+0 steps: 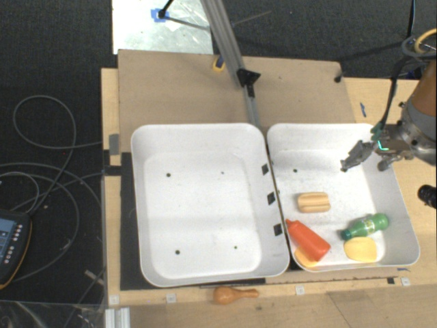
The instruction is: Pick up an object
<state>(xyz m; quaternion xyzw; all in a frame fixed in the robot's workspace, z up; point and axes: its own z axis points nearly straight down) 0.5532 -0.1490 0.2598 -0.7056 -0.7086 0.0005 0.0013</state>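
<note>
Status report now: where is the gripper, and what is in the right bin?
Gripper above right bin, far side, holding nothing. Hot dog, carrot, green bottle, lemon lie at near side. Nothing in the way.

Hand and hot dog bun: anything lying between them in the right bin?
Nothing: in the camera view, bare white bin floor separates the hand from the hot dog bun.

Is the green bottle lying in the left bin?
No, the green bottle lies in the right bin, beside the yellow lemon.
</note>
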